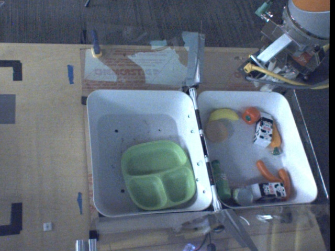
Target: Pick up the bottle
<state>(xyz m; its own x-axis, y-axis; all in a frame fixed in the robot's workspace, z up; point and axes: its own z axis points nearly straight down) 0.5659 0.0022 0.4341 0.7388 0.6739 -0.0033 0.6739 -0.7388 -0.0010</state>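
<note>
Pincer (285,61): hanging at the view's upper right, past the far rim of the right bin (303,140). How wide it is standing and whether it is holding anything: cannot tell.

Green bottle (220,181): lying lengthwise against the right bin's left wall, well apart from the pincer, far down-view and to its left.

Pale labelled container (261,192): lying on its side along the near wall, well down-view of the pincer, one end just beside the green bottle's near end.

Two orange curved pieces (267,170): resting just up-view of that container, well below the pincer in the view.

Black-and-white patterned carton (263,129): sitting down-view of the pincer and slightly left, among the things nearest to it.

Orange-yellow elongated item (276,140): lying right beside the carton, on its right.

Small orange item (251,114): sitting near the far wall, down-view and left of the pincer.

Yellow rounded item (224,115) and brown disc (217,131): sitting together, further left of the pincer, near the dividing wall.

Left bin (104,119): lying far left of the pincer, holding a green divided plate (157,174).
</note>
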